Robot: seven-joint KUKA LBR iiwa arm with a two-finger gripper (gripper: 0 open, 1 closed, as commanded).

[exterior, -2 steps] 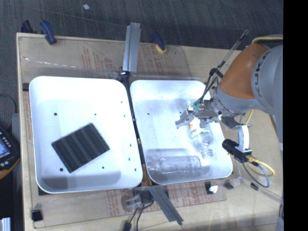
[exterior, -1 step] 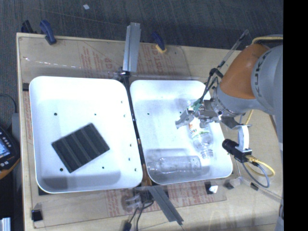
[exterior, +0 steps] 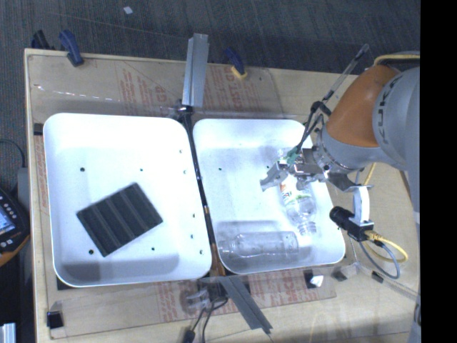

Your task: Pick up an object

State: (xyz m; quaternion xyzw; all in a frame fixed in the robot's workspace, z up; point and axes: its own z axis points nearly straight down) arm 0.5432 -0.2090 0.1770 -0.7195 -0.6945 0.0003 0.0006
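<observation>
Two white bins sit side by side on the bench. Left bin (exterior: 64,141): holds one dark ribbed flat pad (exterior: 119,218), lying at a slant toward the front left part of the floor. Right bin (exterior: 235,138): holds two clear plastic bottles. The first bottle (exterior: 259,243) lies on its side along the front wall, long axis running left to right. The second bottle (exterior: 298,204), smaller and with a label showing some red and green, lies near the right wall, running front to back, its lower end close to the right end of the first bottle. Arm enters from the right, orange band above the wrist, reaching over the right side of the right bin. Gripper (exterior: 285,170) sits low over the upper end of the second bottle, just above or touching it; contact cannot be confirmed. Whether the gripper is released or clenched cannot be told from this angle. Blue clamps (exterior: 70,47) hold the back edge of the bench board.
</observation>
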